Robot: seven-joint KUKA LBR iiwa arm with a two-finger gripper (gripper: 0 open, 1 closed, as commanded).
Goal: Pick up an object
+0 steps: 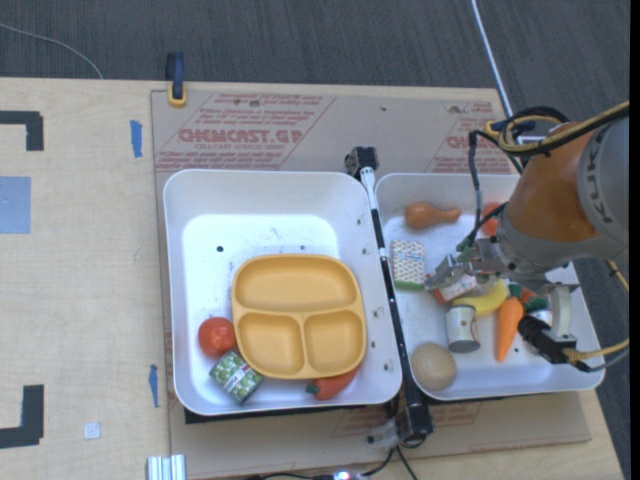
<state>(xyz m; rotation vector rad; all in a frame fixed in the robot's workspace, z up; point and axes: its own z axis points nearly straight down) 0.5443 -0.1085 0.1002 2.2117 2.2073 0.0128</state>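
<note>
Metal two-finger pincer [447,273] low over the middle of the right white bin [585,370], pointed toward the divider between the bins; open or closed, impossible to tell from this slant. Just beneath its tip, touching or nearly so, a small flat red-and-white packet [457,288], probably light and thin, so hard to pinch except across its short edges. Beside it a yellow plastic banana [487,302], likely hollow, stiff and smooth; best taken across the middle. Nearer the front edge, a small white cylindrical can [461,328], an orange toy carrot [508,325] and a beige egg-shaped ball [434,365], round and probably slippery.
</note>
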